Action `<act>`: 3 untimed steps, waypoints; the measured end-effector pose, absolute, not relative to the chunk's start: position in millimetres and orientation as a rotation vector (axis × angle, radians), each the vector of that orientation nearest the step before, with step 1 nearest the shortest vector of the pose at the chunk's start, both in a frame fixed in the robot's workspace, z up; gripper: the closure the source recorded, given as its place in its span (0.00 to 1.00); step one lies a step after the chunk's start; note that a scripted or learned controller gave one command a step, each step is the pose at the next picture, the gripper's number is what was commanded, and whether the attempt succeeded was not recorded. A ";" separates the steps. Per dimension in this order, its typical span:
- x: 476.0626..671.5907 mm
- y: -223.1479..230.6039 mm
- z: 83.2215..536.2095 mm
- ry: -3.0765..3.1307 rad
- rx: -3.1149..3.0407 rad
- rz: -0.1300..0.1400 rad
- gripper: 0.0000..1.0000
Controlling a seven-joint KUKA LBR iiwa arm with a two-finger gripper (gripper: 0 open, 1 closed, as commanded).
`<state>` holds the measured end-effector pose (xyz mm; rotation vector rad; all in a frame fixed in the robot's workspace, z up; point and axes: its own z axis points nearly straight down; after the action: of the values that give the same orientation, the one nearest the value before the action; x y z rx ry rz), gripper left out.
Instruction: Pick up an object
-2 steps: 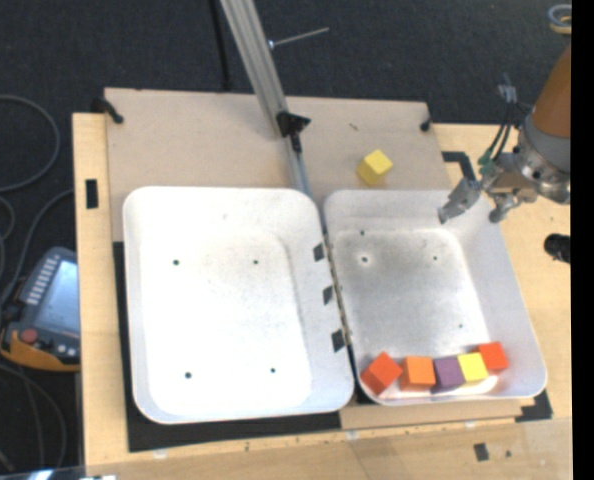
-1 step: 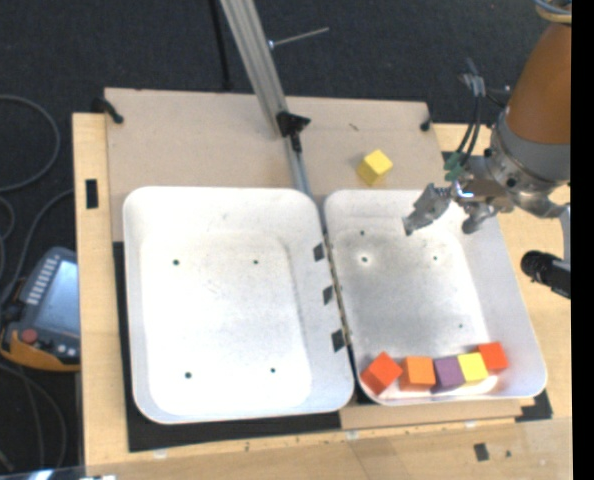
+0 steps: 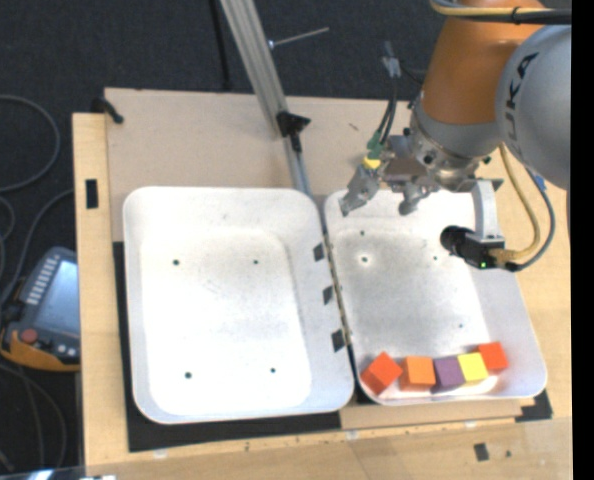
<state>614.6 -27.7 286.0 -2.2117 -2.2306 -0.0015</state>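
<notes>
- Arm position: the gripper [image 3: 379, 196] is seen over the far edge of the right bin [image 3: 417, 288], near the wall it shares with the left bin [image 3: 217, 298]; it is well apart from the blocks.
- Tool state: two fingers are seen spread, with a clear gap between them and nothing in that gap — no object is held.
- Task objects: five small blocks are lined up against the near wall of the right bin — a red-orange block [image 3: 382, 371] at the left end, then an orange block [image 3: 419, 371], a purple block [image 3: 447, 371], a yellow block [image 3: 473, 367] and a second red-orange block [image 3: 493, 356] at the right end; neighbours appear to touch or nearly so.
- Handling, as judged: the blocks look light, stiff and flat-sided; crushing is not expected; smooth faces could slip if pinched at a corner, so two opposite flat faces should be taken squarely.
- Where to take hold: the middle blocks are hemmed in by neighbours and the bin wall; the left-end block is judged the easiest — its left face is free and it sits slightly turned from the row; the fingers would need to be aligned to that turn.
- Risk noted: a finger lowered between touching blocks may land on top of one or push the row aside.
</notes>
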 end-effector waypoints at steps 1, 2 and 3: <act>629.1 -7.8 224.7 -2.224 -2.216 0.006 0.00; 562.7 24.7 213.7 -2.226 -2.213 0.004 0.00; 565.9 21.6 225.4 -2.221 -2.225 -0.003 1.00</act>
<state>565.9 21.6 225.4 -2.2251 -2.2208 -0.0029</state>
